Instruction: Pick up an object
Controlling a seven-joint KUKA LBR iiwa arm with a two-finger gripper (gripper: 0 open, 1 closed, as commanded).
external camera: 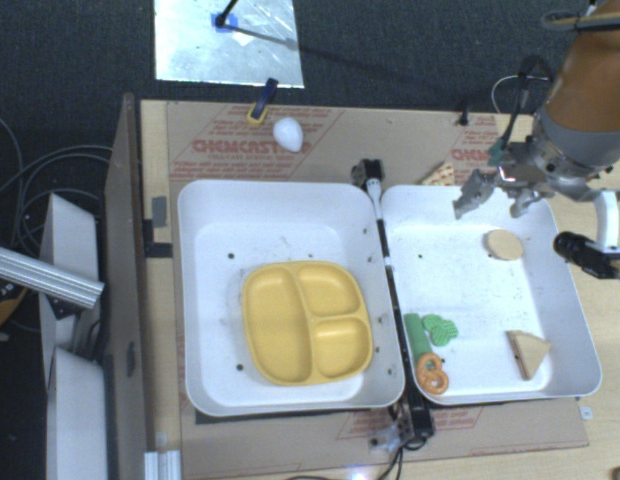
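Observation:
My gripper (497, 195) hangs over the far edge of the right bin (460, 268), its two grey fingers spread apart with nothing between them. A round tan cookie (504, 244) lies just below the gripper on the bin floor. Near the bin's front right corner rests a tan wedge of bread (528, 353). A green toy vegetable (427, 331) and an orange pretzel-like piece (432, 373) lie at the front left of the same bin.
The left bin (220, 238) holds a yellow divided plate (306, 321). A white egg-shaped thing (288, 133) and a small yellow-and-blue item (261, 103) lie on the cardboard behind the bins. A black clamp (369, 175) joins the bins at the back.

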